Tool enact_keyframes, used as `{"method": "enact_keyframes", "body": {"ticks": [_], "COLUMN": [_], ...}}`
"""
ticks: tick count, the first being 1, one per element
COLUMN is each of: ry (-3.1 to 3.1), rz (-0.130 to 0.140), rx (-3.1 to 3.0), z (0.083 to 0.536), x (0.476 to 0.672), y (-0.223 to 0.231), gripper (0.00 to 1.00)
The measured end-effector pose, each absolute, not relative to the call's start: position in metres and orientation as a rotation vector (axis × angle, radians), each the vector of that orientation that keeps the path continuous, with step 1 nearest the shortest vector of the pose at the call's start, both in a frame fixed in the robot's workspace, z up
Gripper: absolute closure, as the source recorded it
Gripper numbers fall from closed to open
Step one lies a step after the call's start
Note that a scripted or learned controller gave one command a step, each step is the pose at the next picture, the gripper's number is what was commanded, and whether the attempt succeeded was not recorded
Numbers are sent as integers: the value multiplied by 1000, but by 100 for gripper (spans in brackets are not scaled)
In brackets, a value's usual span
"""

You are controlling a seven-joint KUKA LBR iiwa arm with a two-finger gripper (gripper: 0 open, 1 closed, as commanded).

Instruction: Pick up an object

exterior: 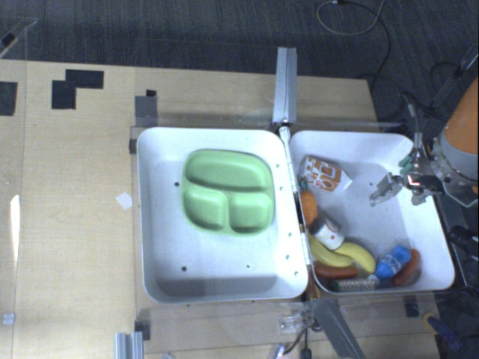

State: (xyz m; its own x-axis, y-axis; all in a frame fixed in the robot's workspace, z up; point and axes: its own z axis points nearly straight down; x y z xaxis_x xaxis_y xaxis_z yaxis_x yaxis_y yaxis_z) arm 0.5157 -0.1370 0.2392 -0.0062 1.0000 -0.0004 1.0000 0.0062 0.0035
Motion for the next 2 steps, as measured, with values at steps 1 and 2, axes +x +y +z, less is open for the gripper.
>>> {"method": "enact_keyframes", "body": {"ticks": [1,2], "ry": [2228,2081], "rz": [9,5], "rx": [2205,2345], "z": [250,313], "x": [518,501], "y": [-136,-174], "gripper": [100,100]}}
